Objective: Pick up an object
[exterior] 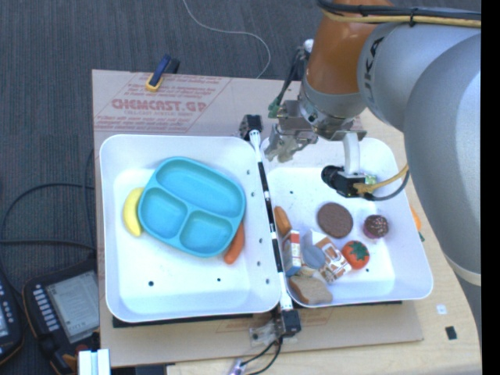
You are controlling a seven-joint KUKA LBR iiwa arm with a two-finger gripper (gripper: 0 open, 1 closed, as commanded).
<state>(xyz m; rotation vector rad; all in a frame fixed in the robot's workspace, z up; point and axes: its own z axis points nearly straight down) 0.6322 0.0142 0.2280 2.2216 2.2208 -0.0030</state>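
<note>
Over the right bin's [406,233] far-left corner, my hand [283,145] is hovering, grip state unclear to me; I am judging the approach underway, needing descent toward the brown disc [337,219] mid-bin.

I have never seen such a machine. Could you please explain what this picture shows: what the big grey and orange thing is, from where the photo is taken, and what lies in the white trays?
The grey and orange thing is a robot arm, reaching in from the right. Its hand hangs above the far edge of the right bin; I cannot tell whether it grips anything. The single camera looks down from above at a slant. Two shallow white bins sit side by side. The left bin holds a blue divided plate, with a banana and a carrot beside it. The right bin holds toy food: a brown round patty, a dark berry, a strawberry, a bread slice and other small pieces.
</note>
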